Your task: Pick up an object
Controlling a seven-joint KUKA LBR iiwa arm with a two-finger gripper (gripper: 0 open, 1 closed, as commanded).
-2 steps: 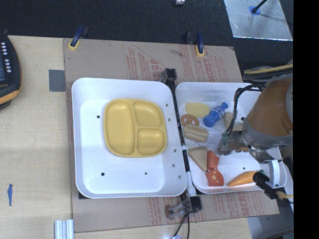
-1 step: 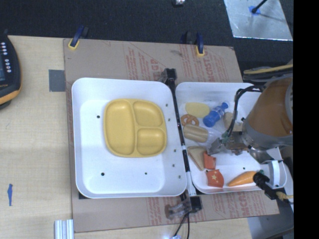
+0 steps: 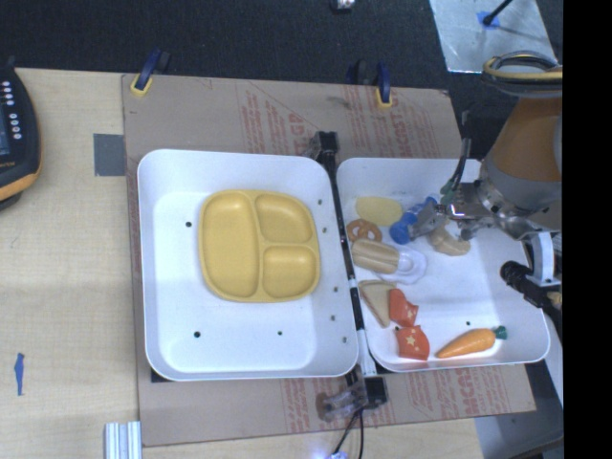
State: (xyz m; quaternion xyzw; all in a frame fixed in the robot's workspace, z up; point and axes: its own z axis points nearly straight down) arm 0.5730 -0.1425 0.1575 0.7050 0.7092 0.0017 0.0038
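Grey arm (image 3: 521, 161) leans in from three o'clock, gripper (image 3: 449, 213) low in the right bin (image 3: 531, 328) by a blue piece (image 3: 406, 223); can't tell its grip. Carrot (image 3: 469, 343) at five o'clock. Yellow tray (image 3: 258, 245) fills the left bin (image 3: 167, 285).

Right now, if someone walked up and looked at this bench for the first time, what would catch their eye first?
Probably the yellow divided plate, lying alone in the left bin. Next, the right bin crowded with toy food: an orange carrot near its front edge, a red piece beside it, a pretzel near the divider. The grey and orange arm reaches in from the right, its gripper low over that clutter.
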